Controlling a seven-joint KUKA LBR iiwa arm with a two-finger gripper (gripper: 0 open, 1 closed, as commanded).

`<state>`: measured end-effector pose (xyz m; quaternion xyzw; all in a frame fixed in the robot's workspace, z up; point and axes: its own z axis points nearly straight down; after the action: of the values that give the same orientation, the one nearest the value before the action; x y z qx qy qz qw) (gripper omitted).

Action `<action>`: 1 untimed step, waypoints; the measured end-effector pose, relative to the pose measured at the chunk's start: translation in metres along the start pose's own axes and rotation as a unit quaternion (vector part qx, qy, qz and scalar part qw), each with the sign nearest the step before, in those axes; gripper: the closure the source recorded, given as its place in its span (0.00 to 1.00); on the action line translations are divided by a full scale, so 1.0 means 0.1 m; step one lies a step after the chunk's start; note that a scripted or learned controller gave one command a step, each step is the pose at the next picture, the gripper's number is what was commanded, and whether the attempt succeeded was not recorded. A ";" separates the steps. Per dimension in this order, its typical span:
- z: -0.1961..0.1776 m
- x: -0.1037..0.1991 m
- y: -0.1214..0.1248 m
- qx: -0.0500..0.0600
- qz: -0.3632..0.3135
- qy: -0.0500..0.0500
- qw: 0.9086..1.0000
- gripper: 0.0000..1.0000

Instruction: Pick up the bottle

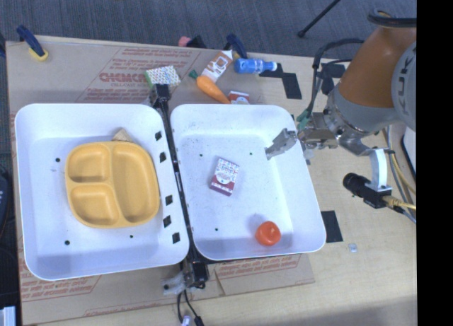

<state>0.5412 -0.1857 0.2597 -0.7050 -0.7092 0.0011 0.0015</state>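
Start at the bottom of the frame, operator: in the right bin (pixel 301 197) you see a small orange round thing (pixel 267 233) near the lower right corner, and above it a little red-and-white carton (pixel 224 176) lying flat near the middle of the floor. In the left bin (pixel 28 176) a yellow divided tray (pixel 112 183) sits alone. Moving up, the gripper (pixel 282 143) hangs over the right bin's upper right part, beside its right wall, reaching in from the arm (pixel 375 84) at the right of the frame. You cannot tell from this slant whether it is spread or closed; nothing can be seen between its tips. Farther still, beyond the bins' far rims on the cardboard (pixel 106 77), lies the bottle (pixel 216 68), white with an orange band, on its side at upper centre. Its long axis runs on a diagonal, one end toward the upper right, the other toward the lower left; which end is the cap you cannot make out. Just beside it are an orange carrot (pixel 211 89) and a blue bottle-like item (pixel 252 66), so crowding looks likely. By this showing the pick is not yet begun: the bottle rests untouched, well apart from the gripper, and reach, descent, grasp and lift all remain.
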 end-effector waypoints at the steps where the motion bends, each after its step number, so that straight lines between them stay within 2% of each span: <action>1: -0.10 0.00 0.00 0.001 -0.003 0.000 1.000 1.00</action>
<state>0.5416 -0.1854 0.2698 -0.7032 -0.7109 0.0016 0.0023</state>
